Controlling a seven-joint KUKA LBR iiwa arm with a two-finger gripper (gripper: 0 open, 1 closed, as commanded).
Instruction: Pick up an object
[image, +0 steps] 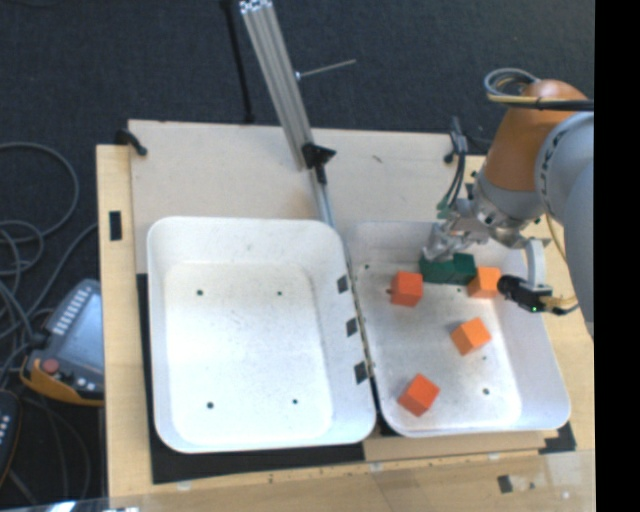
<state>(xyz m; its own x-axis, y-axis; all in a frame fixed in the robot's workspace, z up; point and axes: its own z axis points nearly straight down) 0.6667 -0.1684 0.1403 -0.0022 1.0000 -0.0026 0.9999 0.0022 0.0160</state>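
While my gripper (447, 250) hangs at the green block (447, 268) in the right bin (540, 400), I cannot tell its state; four orange cubes (406, 288) lie around that block.

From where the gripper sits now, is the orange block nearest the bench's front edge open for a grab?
Probably yes. That orange block lies alone on the right bin floor, nothing touching it or above it. The gripper is over the green block at the bin's far side.
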